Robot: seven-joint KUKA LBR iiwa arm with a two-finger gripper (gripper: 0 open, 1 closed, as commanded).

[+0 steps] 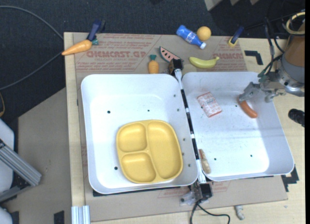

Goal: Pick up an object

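An orange-red toy sausage (249, 110) lies in the right bin (271, 165) near its far right wall. My gripper (256, 93) hangs just above and behind the sausage, at its far end; whether it touches it I cannot tell. A small pink-and-white packet (209, 104) lies in the same bin, to the left of the sausage. A brown stick-shaped piece (204, 161) rests against the right bin's left wall near the front.
A yellow divided plate (149, 150) sits in the left bin (97, 102). Behind the bins lie a banana (203, 62), a blue bottle (189, 36), an orange ball (204, 33), a watermelon slice (167, 53) and two toy carrots (77, 48).
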